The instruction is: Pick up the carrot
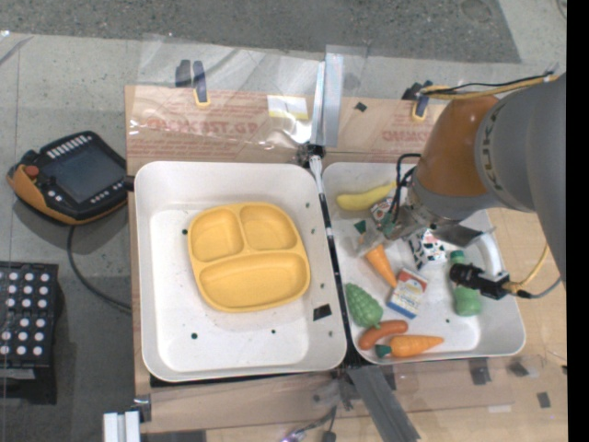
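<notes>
I've got the grey arm w/ orange band (460,150) reaching in from the right, over the right-hand shallow white bin (502,339). The pincer (398,224) sits low in that bin's upper-left part, near a yellow banana-shaped toy (363,196); I can't tell its state, too dark and small to read.

Two carrot-like things in the right bin: a short orange carrot-shaped toy (380,265) lying tilted just below the pincer, can't tell if touching, and a longer orange carrot w/ green stub (416,344) lying flat near the front wall. Beside the longer one, touching or nearly, is a red-orange sausage-like piece (381,332). Above that, a bumpy green veg toy (363,304). A small red-and-white carton (408,295) lies btwn the two carrots. Green round toy (467,300) at the right side.

Left-hand white bin (166,339) holds a yellow three-compartment plastic plate (248,256). Off the bench to the left, an orange-rimmed handheld control pendant (72,175).
</notes>
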Controlling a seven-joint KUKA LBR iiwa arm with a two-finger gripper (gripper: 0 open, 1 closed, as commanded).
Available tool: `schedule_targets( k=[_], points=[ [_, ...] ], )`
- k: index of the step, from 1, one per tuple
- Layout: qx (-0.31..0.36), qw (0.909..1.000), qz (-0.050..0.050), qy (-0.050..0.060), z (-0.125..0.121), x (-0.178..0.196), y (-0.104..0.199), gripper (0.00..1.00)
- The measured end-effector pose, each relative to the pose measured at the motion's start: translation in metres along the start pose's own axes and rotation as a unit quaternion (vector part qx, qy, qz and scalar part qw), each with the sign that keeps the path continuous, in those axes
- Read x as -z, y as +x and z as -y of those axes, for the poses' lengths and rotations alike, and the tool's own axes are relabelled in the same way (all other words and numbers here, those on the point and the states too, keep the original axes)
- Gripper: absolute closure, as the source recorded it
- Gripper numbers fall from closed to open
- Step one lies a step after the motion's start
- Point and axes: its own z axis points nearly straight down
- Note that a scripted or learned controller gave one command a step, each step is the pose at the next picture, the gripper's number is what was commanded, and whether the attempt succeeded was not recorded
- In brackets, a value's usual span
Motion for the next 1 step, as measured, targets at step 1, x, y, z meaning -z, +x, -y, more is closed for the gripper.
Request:
schedule_targets(
  k=[1],
  points=[
    [-0.058, 0.9983, 0.000, 0.001, 0.0059, 0.0902, 0.0521, 1.00]
  ],
)
